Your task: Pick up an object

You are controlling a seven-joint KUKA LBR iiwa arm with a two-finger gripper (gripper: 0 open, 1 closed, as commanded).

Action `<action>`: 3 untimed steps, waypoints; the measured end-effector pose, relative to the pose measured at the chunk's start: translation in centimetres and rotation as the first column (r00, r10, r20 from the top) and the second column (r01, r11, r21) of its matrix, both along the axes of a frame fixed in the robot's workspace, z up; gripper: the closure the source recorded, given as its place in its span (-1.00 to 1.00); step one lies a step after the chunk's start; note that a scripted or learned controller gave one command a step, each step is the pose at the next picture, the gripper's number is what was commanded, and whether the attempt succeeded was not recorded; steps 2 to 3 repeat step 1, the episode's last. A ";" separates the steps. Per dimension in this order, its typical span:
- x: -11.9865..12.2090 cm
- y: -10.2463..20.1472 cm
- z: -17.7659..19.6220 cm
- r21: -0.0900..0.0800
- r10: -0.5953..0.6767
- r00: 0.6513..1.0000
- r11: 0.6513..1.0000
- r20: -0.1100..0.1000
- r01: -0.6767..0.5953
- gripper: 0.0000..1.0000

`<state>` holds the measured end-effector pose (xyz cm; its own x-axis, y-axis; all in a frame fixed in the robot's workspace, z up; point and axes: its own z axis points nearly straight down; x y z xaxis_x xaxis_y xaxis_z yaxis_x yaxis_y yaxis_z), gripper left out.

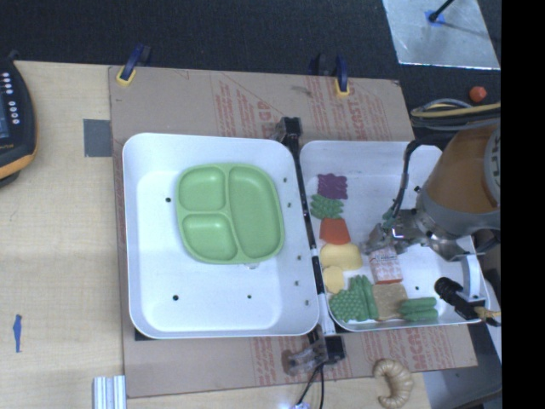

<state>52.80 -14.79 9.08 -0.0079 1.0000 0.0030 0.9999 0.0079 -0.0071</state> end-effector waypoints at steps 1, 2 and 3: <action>2.6 7.6 10.7 -0.001 0.004 1.000 1.000 0.015 -0.004 1.00; 2.6 7.6 10.7 -0.001 0.004 1.000 1.000 0.015 -0.004 1.00; 2.6 7.6 10.7 -0.001 0.004 1.000 1.000 0.015 -0.004 1.00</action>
